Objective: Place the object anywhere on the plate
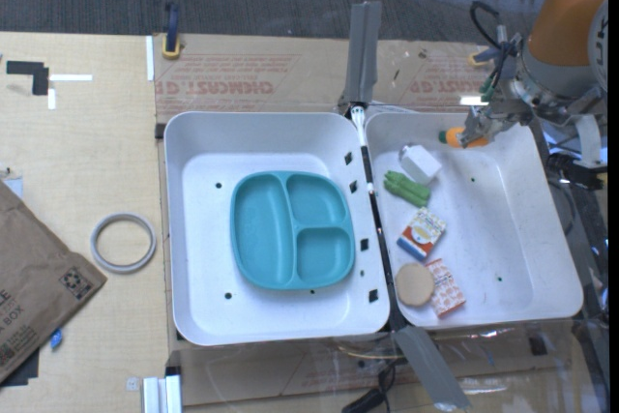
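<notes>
A teal plate with three compartments lies in the left white bin. My gripper is low at the far rim of the right bin, on the right of the view. A small orange object lies right at the gripper's tip, partly covered by it. Whether it is held is unclear. The plate is well to the left of the gripper and nearer to the camera.
In the right bin lie a white block, a green item, a small orange-and-white carton, a tan disc and a red-and-white packet. A tape ring and a cardboard box sit on the bench at left.
</notes>
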{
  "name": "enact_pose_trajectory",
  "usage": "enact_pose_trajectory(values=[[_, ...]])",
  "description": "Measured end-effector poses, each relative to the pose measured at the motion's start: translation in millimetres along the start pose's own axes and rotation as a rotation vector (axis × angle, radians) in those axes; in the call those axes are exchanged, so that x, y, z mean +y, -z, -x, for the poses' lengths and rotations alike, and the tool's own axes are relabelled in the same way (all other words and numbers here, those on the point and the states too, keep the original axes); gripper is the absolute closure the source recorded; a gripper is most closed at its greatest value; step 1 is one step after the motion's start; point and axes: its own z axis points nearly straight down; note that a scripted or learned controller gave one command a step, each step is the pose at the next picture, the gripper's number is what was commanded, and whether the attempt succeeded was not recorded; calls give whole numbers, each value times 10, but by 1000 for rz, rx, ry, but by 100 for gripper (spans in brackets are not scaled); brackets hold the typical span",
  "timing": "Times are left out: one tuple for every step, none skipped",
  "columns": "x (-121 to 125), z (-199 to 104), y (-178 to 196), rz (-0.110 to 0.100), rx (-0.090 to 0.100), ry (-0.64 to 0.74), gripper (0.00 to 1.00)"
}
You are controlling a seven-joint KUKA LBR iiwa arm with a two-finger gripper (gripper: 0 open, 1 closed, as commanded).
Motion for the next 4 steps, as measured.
enact_pose_trajectory(values=[[-304, 705, -31, 0, 0, -235, 100], [-273, -161, -38, -1, 1, -20, 100], [-684, -969, 24, -1, 2, 47, 100], [-625, -1796, 22, -2, 1, 202, 100]])
